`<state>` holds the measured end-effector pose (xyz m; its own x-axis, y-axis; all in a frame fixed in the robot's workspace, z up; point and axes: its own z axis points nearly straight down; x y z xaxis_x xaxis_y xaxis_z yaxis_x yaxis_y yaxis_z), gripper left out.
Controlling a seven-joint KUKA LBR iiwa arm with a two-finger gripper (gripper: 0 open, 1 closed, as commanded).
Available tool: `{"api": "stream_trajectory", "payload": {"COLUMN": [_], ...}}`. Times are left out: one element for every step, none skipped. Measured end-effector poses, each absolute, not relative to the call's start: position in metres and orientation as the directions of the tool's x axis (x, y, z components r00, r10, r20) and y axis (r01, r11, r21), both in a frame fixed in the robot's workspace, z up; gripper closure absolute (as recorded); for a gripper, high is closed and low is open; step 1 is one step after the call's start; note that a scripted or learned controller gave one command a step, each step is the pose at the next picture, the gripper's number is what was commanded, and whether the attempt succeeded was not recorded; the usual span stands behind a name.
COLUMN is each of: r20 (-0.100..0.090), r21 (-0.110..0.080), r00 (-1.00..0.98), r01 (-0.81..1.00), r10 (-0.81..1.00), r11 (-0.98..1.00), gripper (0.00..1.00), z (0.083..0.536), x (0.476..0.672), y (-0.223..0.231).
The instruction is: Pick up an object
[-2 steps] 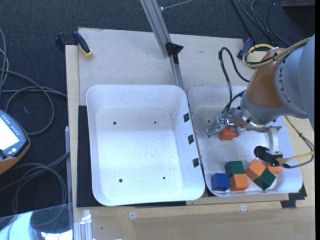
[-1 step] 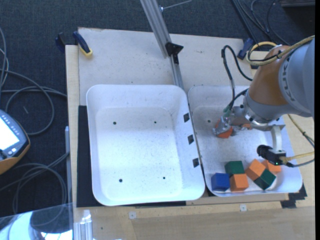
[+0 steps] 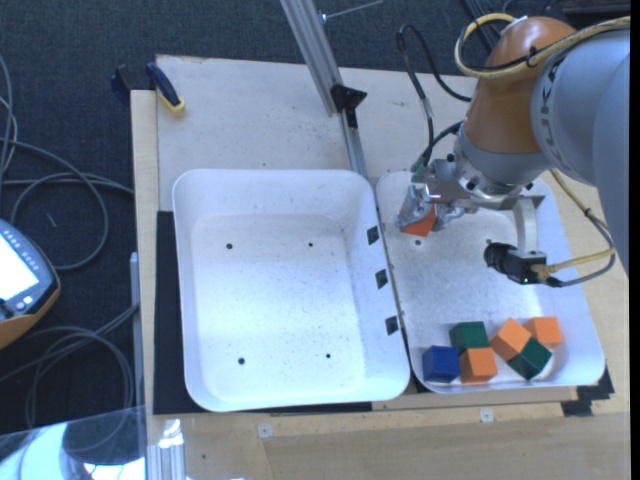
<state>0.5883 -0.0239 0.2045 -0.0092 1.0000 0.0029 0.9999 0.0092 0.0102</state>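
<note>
Gripping an orange block (image 3: 421, 225), the fingers (image 3: 414, 211) hang over the right bin (image 3: 432, 288) holding six blocks (image 3: 492, 349).

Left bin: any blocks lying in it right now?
No, the left bin shows bare white floor, while the cluster of blocks lies in the right bin's near corner.

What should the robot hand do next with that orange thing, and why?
Probably lift straight up a little. The gripper seems to have an orange block between its fingers, low over the right bin. A small rise would show whether the grip holds, away from the other blocks at the near end.
</note>
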Motion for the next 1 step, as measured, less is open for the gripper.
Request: {"api": "stream_trajectory", "payload": {"r20": [0.004], "r21": [0.003], "r00": [-0.01], "r01": [1.0], "r10": [1.0], "r11": [0.01], "gripper": [1.0], "z": [0.1994], "x": [0.6218], "y": [0.0557]}}
